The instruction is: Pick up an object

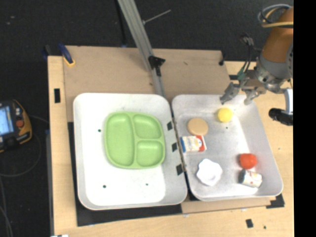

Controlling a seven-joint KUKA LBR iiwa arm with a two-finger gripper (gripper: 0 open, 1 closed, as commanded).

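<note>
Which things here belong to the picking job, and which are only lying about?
For the job:
- hand, open, above the right bin
- yellow ball
- tan disc
- small carton
- white crumpled item
- red ball
- small can

Lying about:
- green divided tray in the left bin

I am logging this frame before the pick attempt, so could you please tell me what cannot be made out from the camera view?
- Arm: cut off by the right edge above its orange band.
- Small carton in the right bin: print too small to read.
- White item: too blurred to identify.
- Object below the red ball: too small to identify.
- Device: cut by the left edge.
</note>
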